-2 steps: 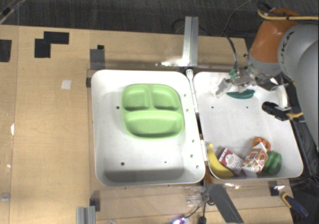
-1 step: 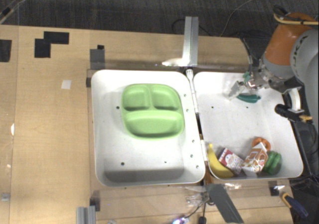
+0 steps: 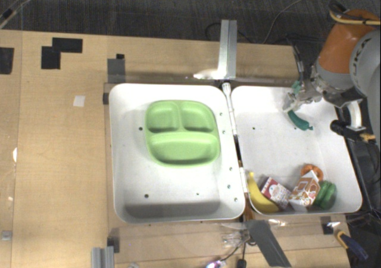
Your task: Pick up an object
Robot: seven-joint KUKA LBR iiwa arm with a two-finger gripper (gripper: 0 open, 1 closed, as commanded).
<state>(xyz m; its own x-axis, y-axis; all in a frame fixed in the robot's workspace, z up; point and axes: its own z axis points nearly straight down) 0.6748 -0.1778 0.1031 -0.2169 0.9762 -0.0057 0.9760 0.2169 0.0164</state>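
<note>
Arm [image 3: 348,52]: grey with an orange band, entering from the right of the camera view, over the far right corner of the right bin.
Gripper [image 3: 299,101]: positioned at the far right part of the right bin [image 3: 280,159], pointing down and to the left.
Jaw state: cannot tell; the fingertips are too small and blurred to judge.
Teal item [image 3: 299,120]: a small curved teal piece lying just beside and below the gripper tip, on the bin floor; contact with the gripper cannot be determined.
Banana [image 3: 257,194]: yellow, in the near left corner of the right bin, against the bin wall.
Red-and-white cartons [image 3: 290,192]: two small boxes, touching each other, just beside the banana.
Orange item [image 3: 311,172]: round, behind the cartons, touching them.
Green item [image 3: 325,194]: rounded, dark green, at the right of the cartons.
Left bin [image 3: 128,159]: holds one object.
Green tray [image 3: 181,131]: light green, three compartments, lying flat in the far centre of the left bin.
</note>
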